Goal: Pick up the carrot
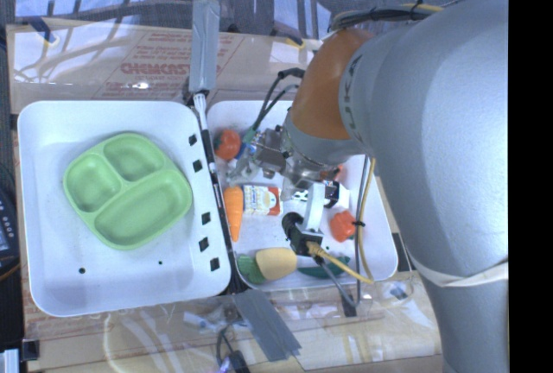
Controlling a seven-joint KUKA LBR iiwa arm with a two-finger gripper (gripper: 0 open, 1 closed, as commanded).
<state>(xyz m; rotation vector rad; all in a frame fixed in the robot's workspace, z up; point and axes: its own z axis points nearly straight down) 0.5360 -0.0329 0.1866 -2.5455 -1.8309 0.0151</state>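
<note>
In the camera view, the carrot [233, 209] is a plain orange, smooth-skinned cone with no green top. Its broad end points toward the top of the frame and it tapers to a point toward the bottom. It lies flat in the right bin [380, 252], close along that bin's left wall at mid-frame, with a small white packet [260, 199] just to its right. The gripper [254, 148] sits above and slightly right of the carrot's broad end, near a round orange-red tomato [227, 142] in the bin's upper left corner; whether it is released or clenched cannot be told, and nothing is seen in its grasp. The packet's label carries coloured print too small to read. On the brown cardboard [104, 69] along the top of the frame, red capitals look like "CHEMCAST", though the ending is unclear. A pale yellow fruit [276, 262] lies at the right bin's lower edge. The left bin [52, 276] holds a green divided plate [128, 190].
</note>
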